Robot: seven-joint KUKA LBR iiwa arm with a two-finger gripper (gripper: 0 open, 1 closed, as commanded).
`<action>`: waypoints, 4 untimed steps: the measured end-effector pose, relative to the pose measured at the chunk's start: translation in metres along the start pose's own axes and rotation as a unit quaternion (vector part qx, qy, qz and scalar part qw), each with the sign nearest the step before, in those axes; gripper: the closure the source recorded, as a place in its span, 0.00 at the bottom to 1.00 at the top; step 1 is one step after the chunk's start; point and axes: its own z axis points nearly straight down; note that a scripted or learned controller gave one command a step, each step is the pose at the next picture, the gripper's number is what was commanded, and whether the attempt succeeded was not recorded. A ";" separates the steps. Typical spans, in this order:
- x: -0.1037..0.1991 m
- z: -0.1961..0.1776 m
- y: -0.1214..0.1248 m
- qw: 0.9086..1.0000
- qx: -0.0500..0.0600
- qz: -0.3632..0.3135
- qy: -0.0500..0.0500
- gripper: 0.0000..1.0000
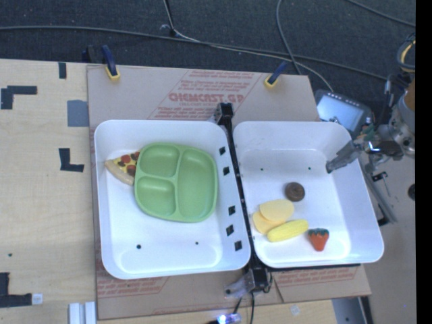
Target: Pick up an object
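Note:
The right bin (pixel 270 147) holds a brown round cookie (pixel 294 192), a pale yellow slice (pixel 276 211), a yellow banana-like piece (pixel 287 231) and a small red strawberry (pixel 318 238), all grouped near its front. My gripper (pixel 339 159) hangs over the right bin's far right side, above and to the right of the cookie, apart from every object. In the left bin (pixel 169 252) a green divided plate (pixel 177 181) lies with a pizza slice (pixel 122 167) tucked at its left edge.
A black divider strip (pixel 233 194) runs between the bins. A grey flat device (pixel 343 109) sits behind the right bin. Two blue-yellow clamps (pixel 110 65) (pixel 275 78) hold the cardboard's back edge. Cables cross the dark floor behind.

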 end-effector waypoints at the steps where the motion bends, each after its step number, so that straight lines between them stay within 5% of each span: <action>1: -0.003 0.049 -0.009 1.000 0.002 0.000 0.000 0.00; 3: 0.004 0.147 0.001 1.000 0.002 0.000 0.001 0.00; 4: 0.004 0.134 0.002 1.000 0.000 0.000 0.001 1.00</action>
